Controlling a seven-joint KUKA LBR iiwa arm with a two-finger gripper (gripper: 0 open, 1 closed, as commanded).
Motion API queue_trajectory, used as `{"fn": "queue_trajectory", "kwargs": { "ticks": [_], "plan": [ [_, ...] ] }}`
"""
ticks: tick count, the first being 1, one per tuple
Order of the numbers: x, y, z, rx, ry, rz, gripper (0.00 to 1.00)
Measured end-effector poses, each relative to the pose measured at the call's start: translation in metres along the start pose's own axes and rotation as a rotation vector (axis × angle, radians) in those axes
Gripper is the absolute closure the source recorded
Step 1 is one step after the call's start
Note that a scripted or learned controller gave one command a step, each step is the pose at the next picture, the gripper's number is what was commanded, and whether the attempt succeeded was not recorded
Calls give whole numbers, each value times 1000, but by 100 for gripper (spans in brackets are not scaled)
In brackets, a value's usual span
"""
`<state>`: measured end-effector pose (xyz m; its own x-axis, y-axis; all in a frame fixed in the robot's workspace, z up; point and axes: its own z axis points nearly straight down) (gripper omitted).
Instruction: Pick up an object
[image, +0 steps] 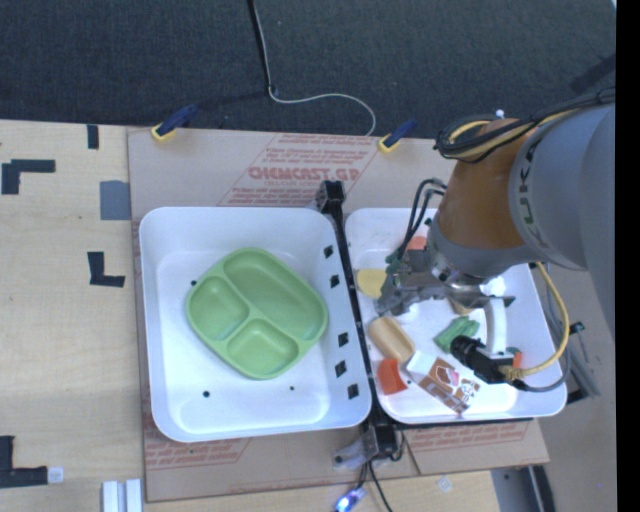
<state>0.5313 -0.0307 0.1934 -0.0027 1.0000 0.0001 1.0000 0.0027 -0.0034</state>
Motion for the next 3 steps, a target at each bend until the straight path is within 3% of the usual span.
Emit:
{"fn": "queue_trajectory", "kwargs": {
  "ticks": [3],
  "plan": [
    [1,0,-27,5,1,-3,100]
  ]
}}
